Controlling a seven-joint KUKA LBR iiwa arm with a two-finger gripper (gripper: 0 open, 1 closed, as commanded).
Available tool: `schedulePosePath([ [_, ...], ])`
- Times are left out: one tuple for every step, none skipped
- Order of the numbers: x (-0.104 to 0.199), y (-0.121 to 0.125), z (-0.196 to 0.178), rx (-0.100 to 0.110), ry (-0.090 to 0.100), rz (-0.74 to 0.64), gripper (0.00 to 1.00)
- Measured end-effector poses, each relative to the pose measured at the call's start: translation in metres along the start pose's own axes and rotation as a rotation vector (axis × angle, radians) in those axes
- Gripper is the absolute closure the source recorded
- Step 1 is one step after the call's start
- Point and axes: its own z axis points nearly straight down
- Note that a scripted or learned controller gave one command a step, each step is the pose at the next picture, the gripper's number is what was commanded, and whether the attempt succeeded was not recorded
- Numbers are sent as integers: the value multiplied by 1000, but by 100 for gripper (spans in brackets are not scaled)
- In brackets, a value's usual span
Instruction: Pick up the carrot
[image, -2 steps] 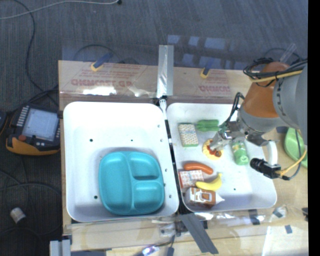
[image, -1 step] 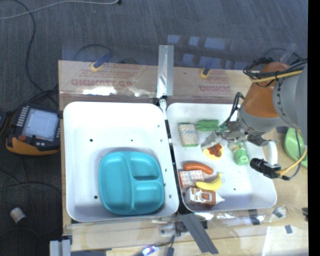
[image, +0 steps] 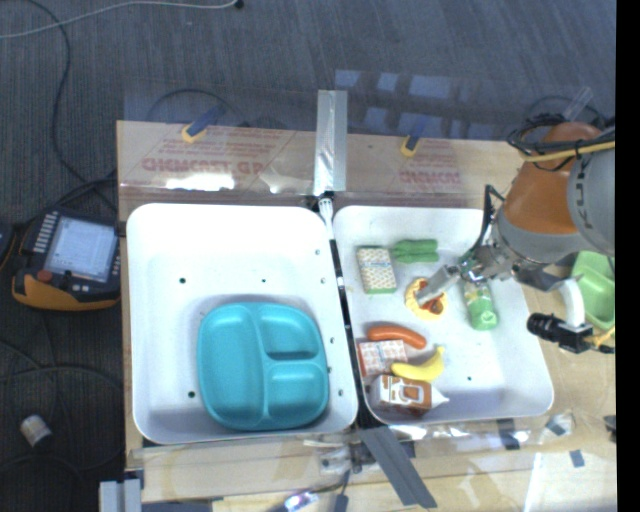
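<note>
Leftmost, a teal divided plate (image: 263, 365) lies in the left bin (image: 160, 250). Further right, the carrot (image: 397, 335) lies in the right bin (image: 520, 375), above a banana (image: 420, 366). The gripper (image: 440, 283) hangs over a yellow-red toy (image: 422, 296); its grip cannot be made out.

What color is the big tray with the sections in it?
The divided tray is teal blue. The camera view shows it clearly, lying in the left bin.

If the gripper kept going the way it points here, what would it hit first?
The gripper points down-left into the right bin. First in line looks like the small red-and-yellow item just under its tip; the carrot lies further along. Height above the item is unclear.
</note>
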Motion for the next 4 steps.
schedulePosePath([
  [27, -6, 8, 2, 4, 246, 0],
  [-41, 20, 11, -10, -1, 274, 0],
  [-39, 18, 6, 0, 0, 273, 100],
  [-39, 18, 6, 0, 0, 273, 0],
])
